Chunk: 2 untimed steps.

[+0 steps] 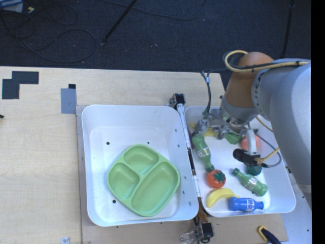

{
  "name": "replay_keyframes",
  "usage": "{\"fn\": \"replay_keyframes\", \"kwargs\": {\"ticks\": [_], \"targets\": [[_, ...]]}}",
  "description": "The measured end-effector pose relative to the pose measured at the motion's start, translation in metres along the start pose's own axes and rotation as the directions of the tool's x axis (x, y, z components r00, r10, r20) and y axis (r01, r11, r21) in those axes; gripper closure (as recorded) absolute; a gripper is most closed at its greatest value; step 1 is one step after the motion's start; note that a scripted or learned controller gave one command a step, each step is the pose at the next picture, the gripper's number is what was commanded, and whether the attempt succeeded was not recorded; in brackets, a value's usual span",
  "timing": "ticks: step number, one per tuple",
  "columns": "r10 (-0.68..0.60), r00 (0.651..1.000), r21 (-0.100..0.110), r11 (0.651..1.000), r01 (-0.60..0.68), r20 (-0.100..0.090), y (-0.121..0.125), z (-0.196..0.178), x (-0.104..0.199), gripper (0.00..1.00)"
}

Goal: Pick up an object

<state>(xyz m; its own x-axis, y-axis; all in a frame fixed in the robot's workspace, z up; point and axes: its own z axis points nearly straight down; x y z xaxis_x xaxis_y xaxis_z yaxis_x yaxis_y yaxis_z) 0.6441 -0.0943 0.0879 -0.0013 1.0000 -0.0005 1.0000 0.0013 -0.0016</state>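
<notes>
On the table (40,151), the left bin (91,136) holds a green divided plate (143,180). The right bin (284,197) holds a green bottle (202,150), a tomato (216,178), a banana (219,196), a blue bottle (245,204) and another green bottle (251,182). The gripper (229,131) hangs over the bin's far end, with nothing seen in its grasp.

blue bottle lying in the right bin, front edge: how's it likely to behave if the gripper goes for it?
The blue bottle lies on its side, so its round body would probably roll if nudged sideways. Its surface looks smooth and glossy, so the fingers may slip. It touches the banana, which would likely shift with it. It looks like a small plastic toy, probably light.
</notes>
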Motion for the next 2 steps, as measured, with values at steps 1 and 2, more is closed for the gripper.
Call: {"fn": "replay_keyframes", "kwargs": {"ticks": [1, 2], "targets": [[-0.001, 1.000, 0.001, 1.000, 0.001, -0.002, 0.0005, -0.0102, 0.0002, 1.00], [-0.002, 1.000, 0.001, 1.000, 0.002, -0.002, 0.0004, -0.0099, 0.0003, 0.00]]}}
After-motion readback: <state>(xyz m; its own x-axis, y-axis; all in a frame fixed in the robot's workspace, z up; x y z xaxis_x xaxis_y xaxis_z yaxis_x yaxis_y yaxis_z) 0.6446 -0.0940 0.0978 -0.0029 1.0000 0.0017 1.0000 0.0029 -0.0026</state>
